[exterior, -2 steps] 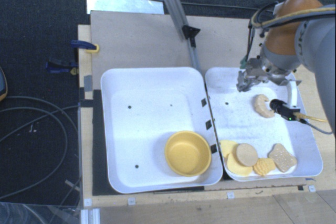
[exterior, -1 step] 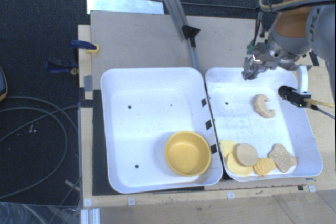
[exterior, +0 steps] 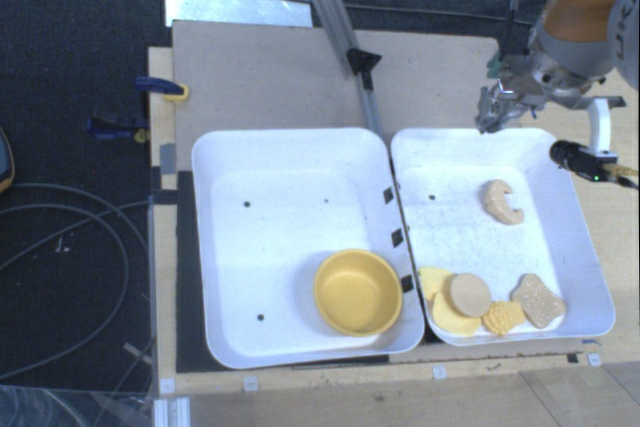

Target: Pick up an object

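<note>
My gripper (exterior: 490,118) hangs over the far rim of the right bin (exterior: 600,285), high above its contents, with nothing seen between its fingers. Below and slightly right of it a tan croissant-shaped piece (exterior: 503,201) lies in the bin's middle. Along the bin's near edge lie a yellow flat piece (exterior: 446,309), a round tan disc (exterior: 469,294), a yellow waffle-like cracker (exterior: 503,317) and a beige toast-shaped piece (exterior: 538,301). A yellow bowl (exterior: 357,291) sits in the near right corner of the left bin (exterior: 230,215).
A grey pole (exterior: 330,5) slants across the bench behind the bins. A black device with a green light (exterior: 583,159) sticks out by the right bin's far right corner. Blue and yellow clamps (exterior: 150,105) grip the bench's left edge. Cables lie on the floor at left.
</note>
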Tool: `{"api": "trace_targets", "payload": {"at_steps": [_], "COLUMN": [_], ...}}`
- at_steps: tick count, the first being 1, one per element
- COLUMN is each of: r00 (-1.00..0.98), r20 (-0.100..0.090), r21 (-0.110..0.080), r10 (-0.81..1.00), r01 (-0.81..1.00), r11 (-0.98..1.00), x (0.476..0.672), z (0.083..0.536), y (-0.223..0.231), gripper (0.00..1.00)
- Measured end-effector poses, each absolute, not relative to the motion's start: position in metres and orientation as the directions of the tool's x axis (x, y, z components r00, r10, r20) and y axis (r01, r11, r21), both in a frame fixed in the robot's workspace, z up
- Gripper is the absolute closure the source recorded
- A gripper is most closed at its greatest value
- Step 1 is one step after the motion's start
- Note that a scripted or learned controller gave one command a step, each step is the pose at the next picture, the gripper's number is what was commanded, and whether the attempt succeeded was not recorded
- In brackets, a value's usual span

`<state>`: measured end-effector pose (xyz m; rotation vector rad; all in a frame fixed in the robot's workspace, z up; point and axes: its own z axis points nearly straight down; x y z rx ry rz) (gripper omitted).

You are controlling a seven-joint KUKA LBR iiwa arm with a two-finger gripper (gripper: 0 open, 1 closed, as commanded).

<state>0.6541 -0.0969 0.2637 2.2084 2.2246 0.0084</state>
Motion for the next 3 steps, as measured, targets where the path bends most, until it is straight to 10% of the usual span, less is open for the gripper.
{"api": "trace_targets", "payload": {"at_steps": [3], "r00": [-0.01], "r20": [0.003], "r21": [0.0], "r10": [1.0], "r01": [1.0], "r11": [0.01], "x": [0.588], "z": [0.244], "y": [0.05], "gripper": [1.0]}}
